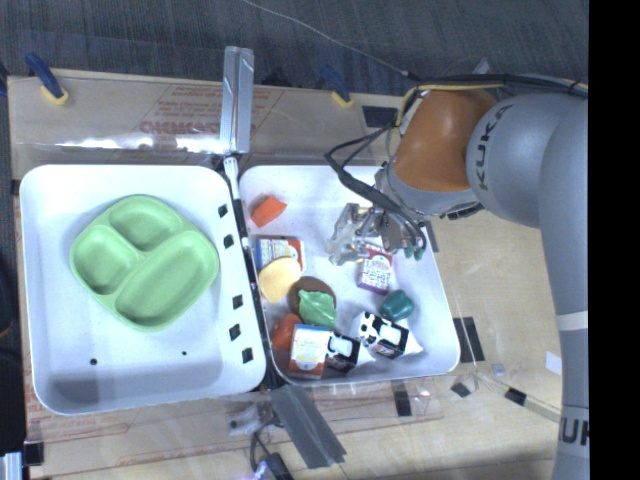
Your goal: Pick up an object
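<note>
A wooden bench [500, 298] holds two smooth white bins. The metal gripper [352, 236] hangs over small toys; I cannot tell its grip.

Even, bright overhead light, soft shadows, mild glare on the white bins [60, 388], slightly soft focus.

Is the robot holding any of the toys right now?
It cannot be told. The gripper hangs low in the right bin beside a small red-and-white packet, with nothing plainly in its grasp.

A green divided plate [145, 258] lies in the left bin [60, 368]. Blue clamps [45, 76] grip the counter's [500, 298] far edge.
</note>
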You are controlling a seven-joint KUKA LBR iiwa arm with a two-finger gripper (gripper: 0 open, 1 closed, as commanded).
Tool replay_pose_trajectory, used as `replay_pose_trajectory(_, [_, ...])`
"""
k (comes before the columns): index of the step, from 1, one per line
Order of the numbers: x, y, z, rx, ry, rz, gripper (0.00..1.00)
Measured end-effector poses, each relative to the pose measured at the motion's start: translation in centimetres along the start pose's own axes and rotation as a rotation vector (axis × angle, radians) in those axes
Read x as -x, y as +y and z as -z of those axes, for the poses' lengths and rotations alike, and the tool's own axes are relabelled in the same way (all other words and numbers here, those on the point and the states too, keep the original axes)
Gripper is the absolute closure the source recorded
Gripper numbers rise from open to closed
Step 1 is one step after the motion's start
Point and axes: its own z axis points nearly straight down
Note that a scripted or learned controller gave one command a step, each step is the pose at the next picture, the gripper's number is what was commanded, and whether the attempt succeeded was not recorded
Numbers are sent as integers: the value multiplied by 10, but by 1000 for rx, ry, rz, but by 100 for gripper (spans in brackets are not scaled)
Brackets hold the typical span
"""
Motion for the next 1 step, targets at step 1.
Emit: replay_pose_trajectory(1, [0,0,0,0,1,1,0])
